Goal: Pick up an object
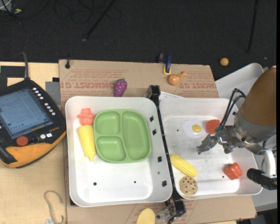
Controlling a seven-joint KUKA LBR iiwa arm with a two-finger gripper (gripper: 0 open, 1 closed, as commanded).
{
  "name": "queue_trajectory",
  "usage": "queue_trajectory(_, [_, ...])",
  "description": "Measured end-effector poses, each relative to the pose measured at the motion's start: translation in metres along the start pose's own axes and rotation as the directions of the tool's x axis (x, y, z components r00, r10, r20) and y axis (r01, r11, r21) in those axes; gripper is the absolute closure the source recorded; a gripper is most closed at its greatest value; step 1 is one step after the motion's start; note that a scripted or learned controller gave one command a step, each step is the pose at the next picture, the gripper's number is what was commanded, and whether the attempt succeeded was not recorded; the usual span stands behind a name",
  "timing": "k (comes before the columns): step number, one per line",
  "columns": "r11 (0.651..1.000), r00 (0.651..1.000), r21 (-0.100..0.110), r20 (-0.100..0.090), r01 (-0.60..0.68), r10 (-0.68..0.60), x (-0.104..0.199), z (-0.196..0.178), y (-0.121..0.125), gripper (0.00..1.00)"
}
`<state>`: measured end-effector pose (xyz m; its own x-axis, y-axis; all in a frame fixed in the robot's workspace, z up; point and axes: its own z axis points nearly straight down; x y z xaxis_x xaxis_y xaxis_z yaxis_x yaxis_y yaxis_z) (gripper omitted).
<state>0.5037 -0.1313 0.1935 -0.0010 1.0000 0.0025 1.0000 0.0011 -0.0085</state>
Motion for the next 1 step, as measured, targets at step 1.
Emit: queue_trajectory(1, [1.000, 1.000, 0.000, 0.000, 0.000, 0.000, -0.0021, 0.0612, -0.0073, 0.00])
